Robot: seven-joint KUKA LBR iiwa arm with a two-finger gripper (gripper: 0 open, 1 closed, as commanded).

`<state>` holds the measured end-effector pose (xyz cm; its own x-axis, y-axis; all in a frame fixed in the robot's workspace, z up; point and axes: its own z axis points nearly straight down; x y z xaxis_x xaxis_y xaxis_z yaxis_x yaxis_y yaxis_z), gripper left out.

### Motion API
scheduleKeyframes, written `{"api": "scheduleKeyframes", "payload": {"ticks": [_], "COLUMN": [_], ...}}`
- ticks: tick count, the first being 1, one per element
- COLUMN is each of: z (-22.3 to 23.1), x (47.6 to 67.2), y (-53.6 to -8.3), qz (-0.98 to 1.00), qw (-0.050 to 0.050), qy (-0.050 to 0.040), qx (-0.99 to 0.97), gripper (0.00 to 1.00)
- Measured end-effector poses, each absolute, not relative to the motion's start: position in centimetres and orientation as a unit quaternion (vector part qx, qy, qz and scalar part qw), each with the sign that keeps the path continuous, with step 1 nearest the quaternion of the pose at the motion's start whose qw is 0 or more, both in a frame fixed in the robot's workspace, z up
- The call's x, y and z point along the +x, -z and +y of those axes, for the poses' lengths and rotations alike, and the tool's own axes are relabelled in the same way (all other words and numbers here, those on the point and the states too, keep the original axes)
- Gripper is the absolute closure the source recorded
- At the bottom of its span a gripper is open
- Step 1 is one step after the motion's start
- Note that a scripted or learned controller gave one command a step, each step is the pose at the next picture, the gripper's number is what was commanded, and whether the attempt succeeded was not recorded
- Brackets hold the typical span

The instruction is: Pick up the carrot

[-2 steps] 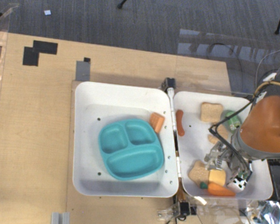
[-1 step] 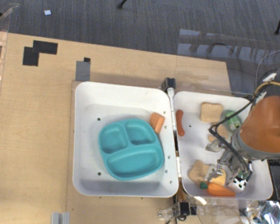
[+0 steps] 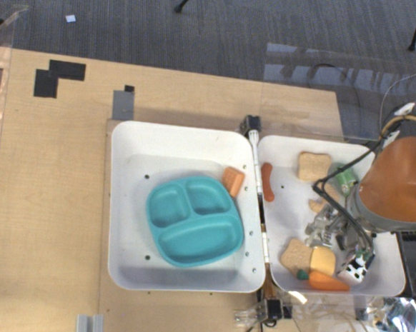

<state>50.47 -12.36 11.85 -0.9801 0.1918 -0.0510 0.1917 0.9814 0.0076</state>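
Note:
The carrot (image 3: 328,282) is orange with a small green end. It lies flat along the near wall of the right bin (image 3: 283,210), just in front of a yellow cheese block (image 3: 322,260). My gripper (image 3: 334,235) hangs over the middle of that bin, a little behind and above the carrot. The orange-banded arm (image 3: 403,186) reaches in from the right and hides the bin's right side. Nothing can be seen held in the gripper.
The right bin also holds two bread slices (image 3: 313,165) (image 3: 296,254), a red sausage (image 3: 267,182), a green item (image 3: 345,178) and a black-and-white piece (image 3: 358,268). In the left bin (image 3: 127,191) sit a teal divided plate (image 3: 195,220) and an orange block (image 3: 233,179).

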Motion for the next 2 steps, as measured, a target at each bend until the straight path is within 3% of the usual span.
{"api": "scheduleKeyframes", "payload": {"ticks": [1,2], "z": [-12.3,-13.3], "x": [50.5,52.1], "y": [-11.8,-9.3], "qz": [0.995,0.981], "qw": [0.025,0.003], "qy": [-0.0016,-0.0015], "qx": [0.097,0.196], "gripper": [0.00,0.00]}}
